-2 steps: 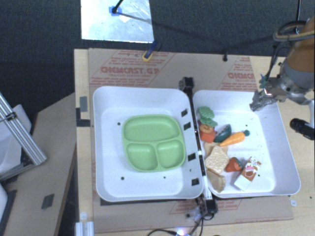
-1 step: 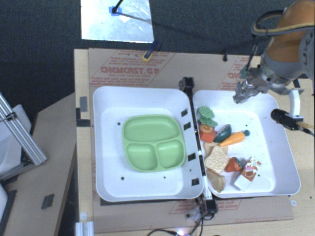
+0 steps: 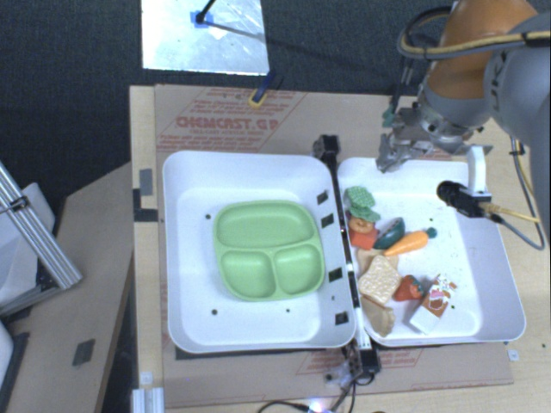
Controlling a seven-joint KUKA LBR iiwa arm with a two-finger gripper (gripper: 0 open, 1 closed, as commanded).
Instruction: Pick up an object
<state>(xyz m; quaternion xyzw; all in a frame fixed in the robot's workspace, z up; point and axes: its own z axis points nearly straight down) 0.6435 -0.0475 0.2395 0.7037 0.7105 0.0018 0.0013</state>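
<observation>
Dark carpet (image 3: 69,76) surrounds a bench topped with printed cardboard (image 3: 228,119), on which two white bins sit side by side. At the far rim of the right bin (image 3: 486,265) hangs the gripper (image 3: 392,157), with nothing visibly in its grasp; whether it is clenched or released cannot be told from this angle. Nearest it, just toward the camera and a little left, lies a green leafy toy (image 3: 361,201). Nearer the camera than that toy are a teal piece (image 3: 392,229) and a carrot (image 3: 406,243), the two touching. Further from the gripper, toward the near rim, a tan cracker (image 3: 380,278) lies beside a red piece (image 3: 408,288), and a small white box (image 3: 428,315) is the farthest of the toys. Well off to the gripper's left in this view, across the divider, the left bin (image 3: 185,231) holds a green tray (image 3: 267,249) with three compartments. Beyond the bench, far to the gripper's left, a shiny square sheet (image 3: 202,24) lies on the carpet.
</observation>
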